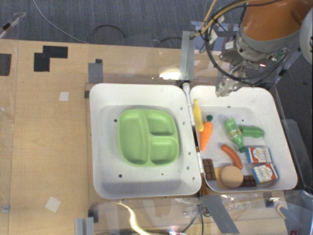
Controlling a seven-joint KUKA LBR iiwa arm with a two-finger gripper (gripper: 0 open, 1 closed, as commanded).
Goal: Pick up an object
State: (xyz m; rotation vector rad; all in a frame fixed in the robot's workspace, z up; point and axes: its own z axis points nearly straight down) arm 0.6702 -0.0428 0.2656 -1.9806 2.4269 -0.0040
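Observation:
The right bin (266, 99) holds a yellow banana-like piece (197, 114), an orange carrot (206, 134), a green bottle (234, 131), a green pickle-like piece (252, 130), a red sausage (232, 156), two small cartons (258, 155) (264, 173), a tan round bun (231, 176) and a brown chocolate bar (209, 168). My gripper (227, 87) hangs over the bin's far edge, above and beyond all these things. Nothing shows between its fingers.
The left bin (105, 102) holds a green sectioned plate (148, 136). A metal post (186, 58) stands behind the seam between the bins. Cables loop from the arm at upper right. Bare wooden bench lies to the left.

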